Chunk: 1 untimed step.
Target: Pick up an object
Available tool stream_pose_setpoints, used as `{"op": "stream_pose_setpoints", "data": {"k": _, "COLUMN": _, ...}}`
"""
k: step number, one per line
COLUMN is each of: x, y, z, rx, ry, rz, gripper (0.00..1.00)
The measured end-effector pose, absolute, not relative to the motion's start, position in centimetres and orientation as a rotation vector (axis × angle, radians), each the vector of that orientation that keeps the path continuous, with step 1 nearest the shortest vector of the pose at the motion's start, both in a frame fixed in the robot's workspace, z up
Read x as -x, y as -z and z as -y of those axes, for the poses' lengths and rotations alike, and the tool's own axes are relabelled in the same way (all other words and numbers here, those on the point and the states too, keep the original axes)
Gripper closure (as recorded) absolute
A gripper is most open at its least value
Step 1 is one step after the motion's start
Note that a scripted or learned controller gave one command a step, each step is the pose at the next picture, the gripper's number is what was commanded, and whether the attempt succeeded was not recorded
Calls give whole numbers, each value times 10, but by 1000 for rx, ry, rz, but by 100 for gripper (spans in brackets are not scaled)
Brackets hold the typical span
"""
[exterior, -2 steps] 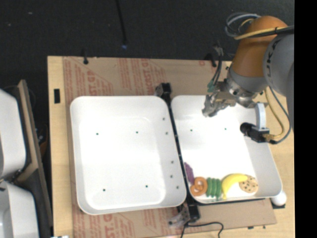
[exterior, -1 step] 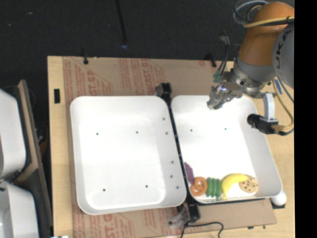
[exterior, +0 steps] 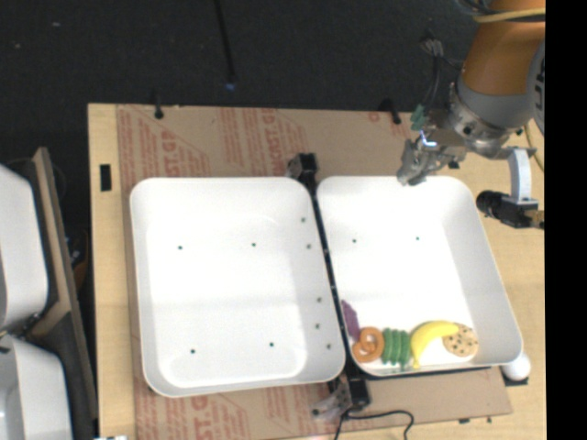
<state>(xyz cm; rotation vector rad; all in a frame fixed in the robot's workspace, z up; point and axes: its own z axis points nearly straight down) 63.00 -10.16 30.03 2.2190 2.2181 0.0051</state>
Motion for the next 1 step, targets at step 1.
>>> {"op": "stream_pose_setpoints", "data": {"k": 1, "x": -615, "y": -285, "z": 64, "rx": -2219, "ry": 0, "rz": -2224, "gripper": 100}}
